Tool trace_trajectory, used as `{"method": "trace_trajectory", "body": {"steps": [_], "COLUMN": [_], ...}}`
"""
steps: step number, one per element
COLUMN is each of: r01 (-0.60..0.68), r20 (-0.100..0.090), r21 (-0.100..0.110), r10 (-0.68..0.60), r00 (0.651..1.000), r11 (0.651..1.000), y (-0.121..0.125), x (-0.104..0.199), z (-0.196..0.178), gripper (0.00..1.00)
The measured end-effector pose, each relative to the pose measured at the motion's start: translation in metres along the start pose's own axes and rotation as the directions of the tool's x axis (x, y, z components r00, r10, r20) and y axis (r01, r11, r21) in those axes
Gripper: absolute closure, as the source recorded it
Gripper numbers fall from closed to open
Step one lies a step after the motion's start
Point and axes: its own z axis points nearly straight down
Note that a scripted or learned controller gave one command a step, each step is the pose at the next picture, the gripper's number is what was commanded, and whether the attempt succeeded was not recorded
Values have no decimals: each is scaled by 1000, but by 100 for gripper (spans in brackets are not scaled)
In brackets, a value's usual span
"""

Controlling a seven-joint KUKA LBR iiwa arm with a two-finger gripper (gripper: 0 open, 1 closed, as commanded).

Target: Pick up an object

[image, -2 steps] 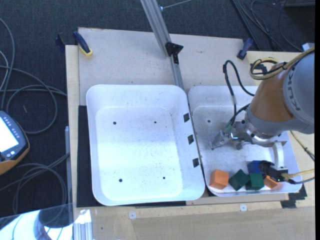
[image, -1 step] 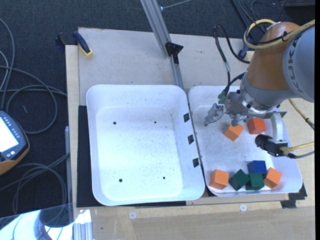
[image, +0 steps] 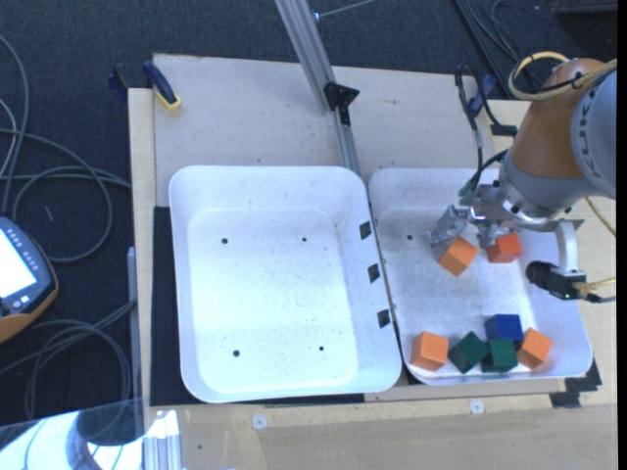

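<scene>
Orange block (image: 457, 257) | right bin (image: 392, 262) | just beneath end effector (image: 468, 225) | fingers' spread, hold: cannot tell

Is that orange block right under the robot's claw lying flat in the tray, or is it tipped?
Tipped, it seems: the orange block sits cornerwise beside the gripper, unlike the flat blocks lower in the right bin.

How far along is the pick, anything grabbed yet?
Done: the grey arm's gripper has reached into the right white bin. In hand: it sits right above an orange cube and beside a red-orange cube; whether either is gripped can't be told. Left: a confirmed grasp and lift. Five more blocks lie clustered at the bin's near edge.
</scene>
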Motion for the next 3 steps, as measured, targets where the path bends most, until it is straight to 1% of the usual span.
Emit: {"method": "trace_trajectory", "body": {"steps": [1,2,3], "r01": [1,8,15], "r20": [-4,-5,-8], "r21": [2,-1,-6], "r10": [-1,-8,-15], "r00": [1000,1000,1000], "r11": [1000,1000,1000], "y": [0,2,68], "x": [-55,-52,30], "z": [51,37,48], "gripper": [0,100,100]}}
